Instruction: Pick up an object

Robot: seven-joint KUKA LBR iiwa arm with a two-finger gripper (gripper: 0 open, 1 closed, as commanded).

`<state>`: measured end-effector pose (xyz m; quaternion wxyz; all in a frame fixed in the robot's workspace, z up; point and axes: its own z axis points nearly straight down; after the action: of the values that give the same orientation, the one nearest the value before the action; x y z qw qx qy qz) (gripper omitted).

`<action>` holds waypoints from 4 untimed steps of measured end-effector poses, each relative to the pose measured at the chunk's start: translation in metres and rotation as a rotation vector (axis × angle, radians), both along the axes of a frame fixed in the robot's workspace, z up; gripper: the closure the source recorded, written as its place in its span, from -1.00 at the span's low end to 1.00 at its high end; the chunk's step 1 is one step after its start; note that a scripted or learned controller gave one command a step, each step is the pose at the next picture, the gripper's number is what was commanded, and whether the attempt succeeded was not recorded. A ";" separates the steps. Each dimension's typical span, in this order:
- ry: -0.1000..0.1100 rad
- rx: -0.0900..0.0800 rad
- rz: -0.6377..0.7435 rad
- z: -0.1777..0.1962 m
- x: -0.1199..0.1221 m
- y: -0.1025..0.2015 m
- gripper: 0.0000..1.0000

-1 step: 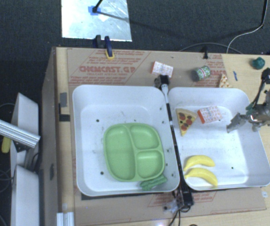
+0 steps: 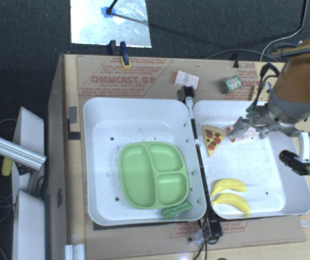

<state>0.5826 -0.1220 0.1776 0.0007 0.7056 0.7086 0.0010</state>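
Worktop (image 2: 144, 75): tan board with red lettering, carrying two shallow white bins side by side.
Left bin (image 2: 111, 118): holds a green divided plate (image 2: 153, 175) with three compartments, lying flat toward the near side; a small green item (image 2: 175, 209) lies just beside the plate's near edge.
Right bin (image 2: 274, 199): holds a pizza-slice toy (image 2: 213, 139) near its left wall, two yellow bananas (image 2: 230, 195) side by side near the front wall, and a small red-and-white object (image 2: 242, 136) toward the back.
Arm (image 2: 301, 85): grey with an orange band, reaching in over the right bin's far right corner.
Gripper (image 2: 241, 129): lowered at the red-and-white object, directly over it; whether its fingers are apart or together cannot be told, nor whether they hold it.
Behind the bins: a small green can (image 2: 232, 84) and a white card (image 2: 186, 79) rest on the worktop.
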 end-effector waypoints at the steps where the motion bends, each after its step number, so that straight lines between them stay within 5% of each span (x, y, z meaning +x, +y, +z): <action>1: -0.005 -0.001 0.000 -0.082 0.030 0.023 -1.00; 2: -0.009 -0.002 -0.001 -0.088 0.048 -0.008 -1.00; 3: -0.019 -0.008 0.001 -0.075 0.050 -0.010 1.00; 4: 0.002 -0.001 -0.004 -0.093 -0.036 -0.039 1.00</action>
<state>0.5464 -0.1614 0.0842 0.0003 0.7070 0.7072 -0.0003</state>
